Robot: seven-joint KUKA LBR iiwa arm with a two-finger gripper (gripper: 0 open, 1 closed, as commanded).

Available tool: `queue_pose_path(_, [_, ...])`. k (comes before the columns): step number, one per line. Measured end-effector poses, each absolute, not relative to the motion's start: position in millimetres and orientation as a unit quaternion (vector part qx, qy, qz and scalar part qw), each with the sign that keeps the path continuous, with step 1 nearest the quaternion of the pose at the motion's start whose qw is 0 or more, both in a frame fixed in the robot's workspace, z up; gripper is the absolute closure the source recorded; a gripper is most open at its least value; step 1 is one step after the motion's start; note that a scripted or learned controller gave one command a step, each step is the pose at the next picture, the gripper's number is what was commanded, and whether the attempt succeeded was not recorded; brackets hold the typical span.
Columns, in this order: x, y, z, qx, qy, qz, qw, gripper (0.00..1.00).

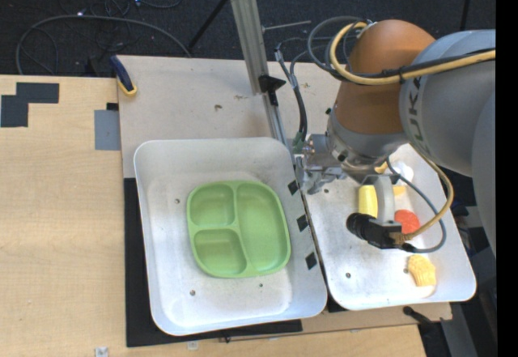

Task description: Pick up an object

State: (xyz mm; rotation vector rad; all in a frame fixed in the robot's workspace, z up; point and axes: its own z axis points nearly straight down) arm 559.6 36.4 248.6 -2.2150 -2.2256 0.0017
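Green plastic plate (239,227) with three compartments lies flat at the centre of the left shallow white bin (162,210). The right shallow white bin (364,282) holds three loose items. A yellow cylindrical block (368,200) sits just beside an orange-red rounded piece (409,220). A yellow ridged chunk (421,270) lies apart from both, toward the bin's near right corner. The grey arm with an orange band (388,52) reaches in from the right. Its gripper (312,176) is low at the right bin's left edge, beside the wall shared with the left bin. Gripper apart or together: cannot tell.
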Motion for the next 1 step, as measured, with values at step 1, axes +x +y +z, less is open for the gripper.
queue_pose_path(1, [586.4,75.7,240.5,-0.706,-0.708,0.0006,0.001,1.00])
